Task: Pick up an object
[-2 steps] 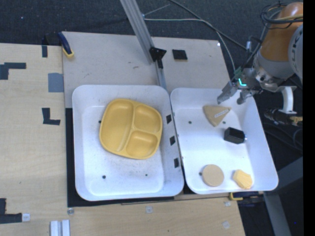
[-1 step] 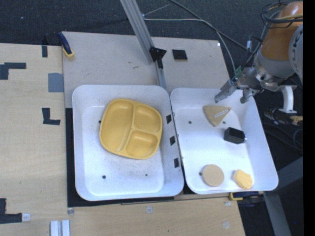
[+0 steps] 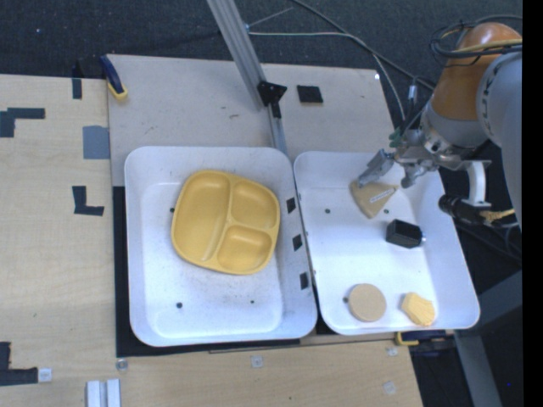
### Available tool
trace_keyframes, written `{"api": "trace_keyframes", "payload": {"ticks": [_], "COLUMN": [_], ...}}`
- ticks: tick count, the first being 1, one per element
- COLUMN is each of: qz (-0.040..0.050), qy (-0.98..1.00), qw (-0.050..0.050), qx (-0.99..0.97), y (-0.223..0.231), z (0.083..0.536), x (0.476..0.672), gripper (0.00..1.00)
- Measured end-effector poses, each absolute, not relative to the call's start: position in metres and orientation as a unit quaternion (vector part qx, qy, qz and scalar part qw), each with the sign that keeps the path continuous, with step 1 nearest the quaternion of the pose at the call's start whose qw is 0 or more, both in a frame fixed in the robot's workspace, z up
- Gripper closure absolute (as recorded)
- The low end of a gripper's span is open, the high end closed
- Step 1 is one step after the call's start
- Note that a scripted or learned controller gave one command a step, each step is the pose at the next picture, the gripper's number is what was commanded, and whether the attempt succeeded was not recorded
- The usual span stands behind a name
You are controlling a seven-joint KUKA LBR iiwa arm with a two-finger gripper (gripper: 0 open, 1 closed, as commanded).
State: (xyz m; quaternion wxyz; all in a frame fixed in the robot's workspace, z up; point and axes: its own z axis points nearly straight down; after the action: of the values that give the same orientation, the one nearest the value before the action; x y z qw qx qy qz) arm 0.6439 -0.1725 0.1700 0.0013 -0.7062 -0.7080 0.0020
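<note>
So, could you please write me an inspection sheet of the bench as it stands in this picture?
Surface: wooden bench bearing a left bin and a right bin, side by side.
Job's things: right bin holds a tan wedge, a black block, a round tan disc and a yellow chunk; left bin holds a yellow divided plate.
Clutter: black tape marks on the bench.
Gripper: gripper low over the tan wedge; a hold cannot be told.
Cables: cable running across the dark floor toward the arm.
Surroundings: slanted metal bar above the bins.
</note>
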Motion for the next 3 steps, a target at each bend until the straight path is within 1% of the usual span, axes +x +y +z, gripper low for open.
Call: {"api": "trace_keyframes", "payload": {"ticks": [1,2,3], "qz": [0.0021,0.0009,0.0009], "qy": [-0.708,-0.708,-0.708], "qw": [0.001,-0.001,-0.002], "qx": [-0.707,-0.706,-0.706], "y": [-0.176,-0.176,-0.176], "z": [0.125,0.083,0.095], "x": [0.645,0.645,0.645], "gripper": [0.0,0.0,1.0]}}
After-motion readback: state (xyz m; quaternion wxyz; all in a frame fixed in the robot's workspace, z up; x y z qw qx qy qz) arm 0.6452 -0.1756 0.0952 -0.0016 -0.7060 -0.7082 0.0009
